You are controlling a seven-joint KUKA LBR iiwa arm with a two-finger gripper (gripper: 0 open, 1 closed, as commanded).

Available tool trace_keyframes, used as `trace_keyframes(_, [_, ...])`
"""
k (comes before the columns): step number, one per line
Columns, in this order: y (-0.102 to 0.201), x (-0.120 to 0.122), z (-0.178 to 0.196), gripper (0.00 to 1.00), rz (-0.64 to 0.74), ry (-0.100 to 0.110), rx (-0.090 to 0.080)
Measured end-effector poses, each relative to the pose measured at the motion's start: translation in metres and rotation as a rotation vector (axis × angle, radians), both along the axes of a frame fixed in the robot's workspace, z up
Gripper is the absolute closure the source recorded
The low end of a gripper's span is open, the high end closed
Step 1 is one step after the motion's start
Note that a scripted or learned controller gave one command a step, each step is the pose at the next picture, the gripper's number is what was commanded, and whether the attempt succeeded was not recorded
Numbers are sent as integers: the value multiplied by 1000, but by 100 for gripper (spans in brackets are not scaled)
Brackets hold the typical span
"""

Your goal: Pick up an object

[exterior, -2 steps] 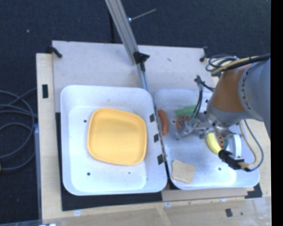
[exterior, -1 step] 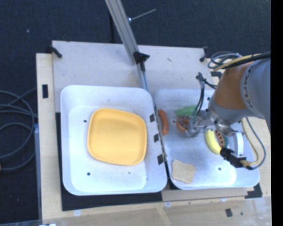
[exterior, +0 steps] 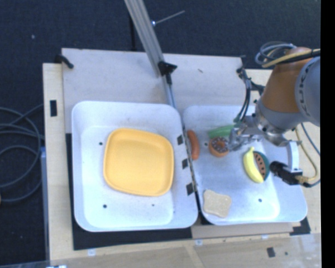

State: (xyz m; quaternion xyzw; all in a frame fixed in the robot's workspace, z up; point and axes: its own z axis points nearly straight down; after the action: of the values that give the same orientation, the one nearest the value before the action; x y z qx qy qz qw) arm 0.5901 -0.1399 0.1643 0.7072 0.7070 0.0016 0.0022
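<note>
The right bin (exterior: 268, 208) holds a sausage (exterior: 193, 144) along its left wall, a round orange-brown fruit slice (exterior: 218, 147), a green piece (exterior: 220, 132) behind it, a yellow watermelon-like slice (exterior: 254, 165) and a slice of bread (exterior: 216, 203) near the front. My gripper (exterior: 238, 137) hangs low in this bin, just right of the orange slice and the green piece. The arm's grey and orange wrist (exterior: 282, 96) rises above it at the right.
The left bin (exterior: 89, 205) carries a yellow square plate (exterior: 138, 162). A slanted metal pole (exterior: 148, 32) runs from the top down to the gap between the bins. Cables (exterior: 290, 175) hang beside the wrist over the right bin's right side.
</note>
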Motion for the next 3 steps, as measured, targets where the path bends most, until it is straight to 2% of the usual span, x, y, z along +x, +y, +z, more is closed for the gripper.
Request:
trace_keyframes(1, [2, 11, 54, 100, 0, 0, 0])
trace_keyframes(2, [1, 11, 84, 100, 0, 2, 0])
trace_keyframes(3, [48, 21, 91, 100, 4, 4, 2])
